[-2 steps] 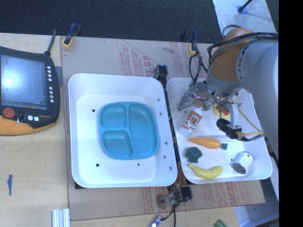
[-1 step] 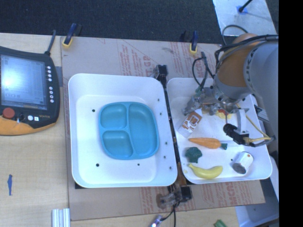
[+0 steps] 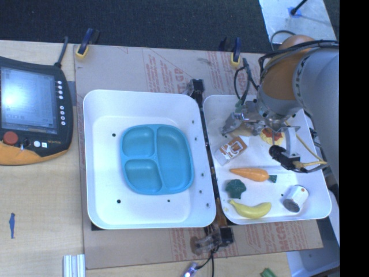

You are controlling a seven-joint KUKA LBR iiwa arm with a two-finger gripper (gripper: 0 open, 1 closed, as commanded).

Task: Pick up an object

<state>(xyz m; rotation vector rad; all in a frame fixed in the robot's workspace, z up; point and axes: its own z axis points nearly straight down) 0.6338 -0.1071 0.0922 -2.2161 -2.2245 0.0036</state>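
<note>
- Gripper [image 3: 242, 122] is hanging over the upper part of the right bin [image 3: 314, 212]; you're seeing metal finger parts pointing left and down from the wrist, but whether they're spread or closed you cannot tell from this angle, and nothing is visibly sitting between them.
- Arm [image 3: 300, 74] is coming in from the right, with its orange band sitting above the wrist and covering the bin's top right corner.
- Nearest candidate is the small packet [image 3: 233, 148], white with brown print, lying just below and slightly left of the gripper, tilted so its long side is running from lower left to upper right.
- Carrot [image 3: 249, 174] is lying below the packet, with its long axis running nearly left to right and its green end pointing right.
- Broccoli piece [image 3: 234, 187], banana [image 3: 251, 210] and a small can [image 3: 295, 198] are lying further down the same bin, well apart from the gripper.
- Something red and yellow [image 3: 268, 135] is sitting just right of the gripper, partly hidden by the wrist; too small to name.
- Left bin [image 3: 98, 154] is holding a blue divided plate [image 3: 157, 158].
- You're probably looking at a short drop down and a touch left to reach the packet, with the fingers needing to close across its short side.
- Nothing is lifted yet by the look of it.
</note>
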